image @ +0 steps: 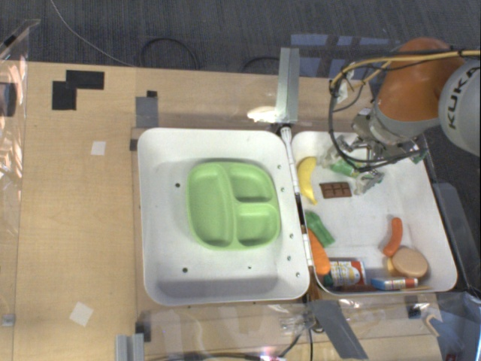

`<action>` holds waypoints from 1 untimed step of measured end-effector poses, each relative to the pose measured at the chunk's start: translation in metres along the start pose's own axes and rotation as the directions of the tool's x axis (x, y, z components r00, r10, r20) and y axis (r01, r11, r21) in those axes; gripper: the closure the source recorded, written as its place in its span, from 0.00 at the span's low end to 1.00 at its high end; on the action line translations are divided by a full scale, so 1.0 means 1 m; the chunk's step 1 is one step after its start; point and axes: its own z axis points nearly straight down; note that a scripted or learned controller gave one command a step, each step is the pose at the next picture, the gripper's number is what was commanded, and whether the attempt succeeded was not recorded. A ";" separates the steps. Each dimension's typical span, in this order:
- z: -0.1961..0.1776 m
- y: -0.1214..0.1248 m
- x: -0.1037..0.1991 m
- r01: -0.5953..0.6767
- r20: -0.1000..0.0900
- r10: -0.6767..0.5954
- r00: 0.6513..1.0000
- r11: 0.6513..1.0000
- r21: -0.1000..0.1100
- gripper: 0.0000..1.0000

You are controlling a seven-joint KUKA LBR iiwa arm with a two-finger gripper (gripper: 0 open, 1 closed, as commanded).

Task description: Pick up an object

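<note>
Nearest my camera, along the front wall of the right bin [443, 273], lay a small can [346, 271] on its side, a marker-like tube [392, 283] and a round tan disc [410, 262], with a sausage [394, 235] just behind the disc. An orange carrot [319, 257] and a green piece [319, 228] sat against the divider, half tucked under its rim, so I could not read their full shapes. Further back I saw a banana [306, 177] beside a brown chocolate bar [335, 191].

From the right the grey arm [421, 96] came in over the back of that bin, its orange band cut by the frame edge. The jaws [359, 173] hung just beside the chocolate bar, tangled in cables and clutter; I could not tell whether they were spread or pressed together, nor what the pale green scrap beneath them was.

On my left, the left bin [161, 277] held a green divided tray [233, 204]. Both bins sat on a pale wooden surface [68, 224] marked with black tape squares [75, 87]; dark carpet [188, 13] lay beyond
</note>
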 end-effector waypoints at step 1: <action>0.011 0.031 0.000 0.061 -0.001 -0.061 0.998 0.998 -0.001 0.00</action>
